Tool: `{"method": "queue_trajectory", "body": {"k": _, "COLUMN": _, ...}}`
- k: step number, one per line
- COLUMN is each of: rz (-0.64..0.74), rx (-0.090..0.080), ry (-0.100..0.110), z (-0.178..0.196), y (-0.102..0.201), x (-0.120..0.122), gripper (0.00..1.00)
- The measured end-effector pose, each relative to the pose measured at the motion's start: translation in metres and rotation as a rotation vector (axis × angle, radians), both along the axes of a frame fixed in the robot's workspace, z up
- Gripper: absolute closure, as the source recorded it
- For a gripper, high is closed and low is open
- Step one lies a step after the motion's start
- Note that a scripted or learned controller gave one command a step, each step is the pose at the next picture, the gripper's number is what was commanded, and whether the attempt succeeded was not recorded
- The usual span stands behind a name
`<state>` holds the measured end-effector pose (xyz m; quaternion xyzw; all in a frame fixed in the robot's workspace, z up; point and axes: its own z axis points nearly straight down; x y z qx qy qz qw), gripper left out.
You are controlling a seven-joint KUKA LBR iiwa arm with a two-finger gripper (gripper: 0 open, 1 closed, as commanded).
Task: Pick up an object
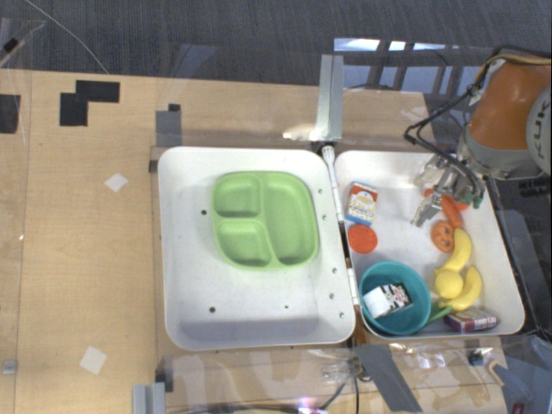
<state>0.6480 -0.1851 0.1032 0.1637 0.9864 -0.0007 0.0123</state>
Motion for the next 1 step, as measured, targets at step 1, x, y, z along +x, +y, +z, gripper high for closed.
{"method": "queue_trajectory", "body": {"k": 1, "rz": -0.122, "rx": 0.006, "ry": 0.012, "z": -0.0150, "y": 0.0096, "x": -0.0016, "gripper": 0.00}}
